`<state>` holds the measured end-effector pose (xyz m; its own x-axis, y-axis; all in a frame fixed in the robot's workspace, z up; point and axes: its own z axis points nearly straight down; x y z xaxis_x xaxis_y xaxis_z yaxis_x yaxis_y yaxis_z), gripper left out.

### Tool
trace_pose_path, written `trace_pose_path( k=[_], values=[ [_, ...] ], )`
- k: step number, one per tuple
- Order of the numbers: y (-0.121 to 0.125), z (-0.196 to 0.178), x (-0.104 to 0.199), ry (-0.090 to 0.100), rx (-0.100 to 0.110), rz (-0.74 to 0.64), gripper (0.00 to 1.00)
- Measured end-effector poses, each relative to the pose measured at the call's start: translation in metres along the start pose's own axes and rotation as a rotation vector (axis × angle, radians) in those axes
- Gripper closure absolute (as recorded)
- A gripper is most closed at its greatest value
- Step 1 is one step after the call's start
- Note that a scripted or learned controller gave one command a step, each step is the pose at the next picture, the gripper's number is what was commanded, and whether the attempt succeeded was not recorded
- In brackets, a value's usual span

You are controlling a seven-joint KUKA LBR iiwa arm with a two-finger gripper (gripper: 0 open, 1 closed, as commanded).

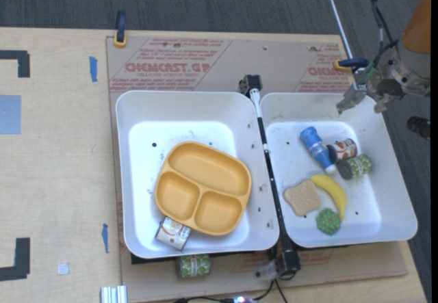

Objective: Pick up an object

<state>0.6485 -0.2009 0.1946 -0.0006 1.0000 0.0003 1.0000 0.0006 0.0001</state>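
Our gripper (361,95) hovers with fingers spread at one o'clock of the right bin (393,178). We should descend centred on the blue bottle (314,146), avoiding the neighbouring can (344,150).

Both bins, the one below the gripper (361,95) on its near side (393,178) and the one farther left of it (130,158), look like smooth white plastic with a soft sheen; the divided tray (202,188) in the far bin is matt orange-yellow plastic. The bench board (55,178) left of them is pale, matt wood with visible grain, and the sheet (171,62) under the bins looks like brown printed paper. Close below the gripper, the blue bottle (313,146) and banana (330,191) read as glossy plastic, the bread slice (302,198) matt and rough.
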Motion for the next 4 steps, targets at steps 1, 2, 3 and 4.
trace_pose_path(
  k=[1,2,3,4],
  values=[
    [0.019,0.108,0.020,-0.002,-0.004,-0.002,0.00],
    [-0.049,0.108,0.106,0.002,-0.002,-0.002,0.00],
    [-0.048,0.097,0.104,-0.001,-0.009,0.001,1.00],
    [-0.048,0.097,0.104,-0.001,-0.008,0.001,0.00]
  ],
)
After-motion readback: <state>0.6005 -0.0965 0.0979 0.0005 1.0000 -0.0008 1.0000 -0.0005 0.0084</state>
